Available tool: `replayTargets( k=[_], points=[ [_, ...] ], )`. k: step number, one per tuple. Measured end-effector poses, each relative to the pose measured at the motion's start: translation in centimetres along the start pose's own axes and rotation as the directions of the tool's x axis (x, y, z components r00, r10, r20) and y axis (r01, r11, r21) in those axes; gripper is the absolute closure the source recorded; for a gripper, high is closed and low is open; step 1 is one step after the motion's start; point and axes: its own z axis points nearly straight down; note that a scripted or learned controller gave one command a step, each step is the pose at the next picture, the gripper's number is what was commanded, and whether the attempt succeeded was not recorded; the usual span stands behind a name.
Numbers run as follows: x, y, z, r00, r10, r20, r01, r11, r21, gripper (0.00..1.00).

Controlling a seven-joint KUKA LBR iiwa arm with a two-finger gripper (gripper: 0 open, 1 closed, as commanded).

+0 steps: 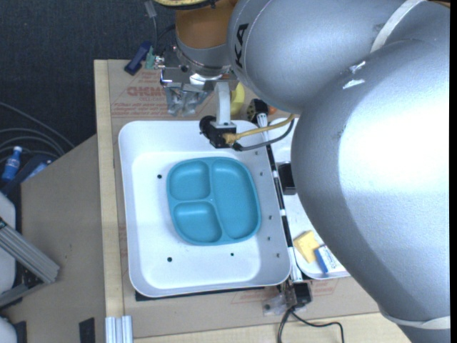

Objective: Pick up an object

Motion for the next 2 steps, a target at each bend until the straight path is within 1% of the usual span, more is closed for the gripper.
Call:
replayTargets(
  k=[1, 2],
  points=[
    [0.0, 0.0, -2.3, 1.000, 0.000, 0.000, 0.000, 1.000, 0.000, 1.00],
    [0.0, -1.6, 2.2, 1.000, 0.002, 0.001, -0.002, 1.000, 0.005, 1.00]
  ],
)
